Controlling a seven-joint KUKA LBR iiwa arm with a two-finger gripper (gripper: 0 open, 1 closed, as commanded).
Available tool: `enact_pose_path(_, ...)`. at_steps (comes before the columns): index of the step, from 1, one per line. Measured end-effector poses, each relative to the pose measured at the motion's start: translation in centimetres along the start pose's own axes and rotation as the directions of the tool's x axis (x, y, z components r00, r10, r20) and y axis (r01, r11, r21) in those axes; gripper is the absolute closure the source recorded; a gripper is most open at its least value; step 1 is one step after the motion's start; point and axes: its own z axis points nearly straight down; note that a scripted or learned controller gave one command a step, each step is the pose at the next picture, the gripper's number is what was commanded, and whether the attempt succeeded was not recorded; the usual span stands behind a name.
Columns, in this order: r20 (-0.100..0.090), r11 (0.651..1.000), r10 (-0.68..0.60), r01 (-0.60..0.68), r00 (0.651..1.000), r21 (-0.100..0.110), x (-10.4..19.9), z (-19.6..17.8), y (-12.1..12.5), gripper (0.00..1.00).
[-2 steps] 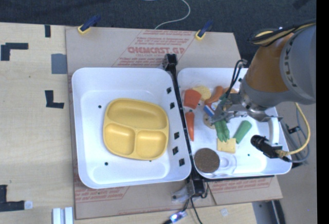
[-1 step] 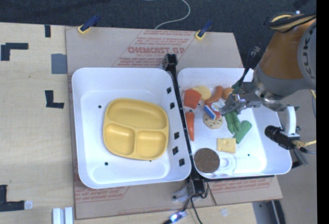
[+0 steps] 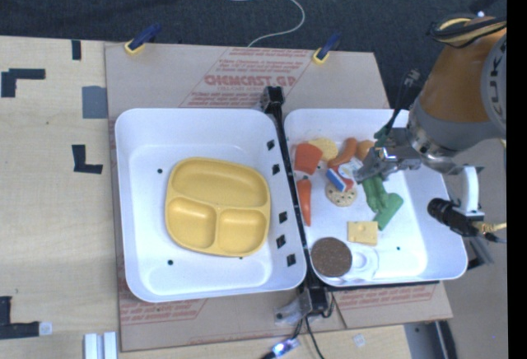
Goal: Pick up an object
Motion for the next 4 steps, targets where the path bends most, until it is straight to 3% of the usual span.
enact_pose_path(4,0.000,1.000,-0.003,0.003,1.000,0.001,18.5,-0.7,5.3,1.00)
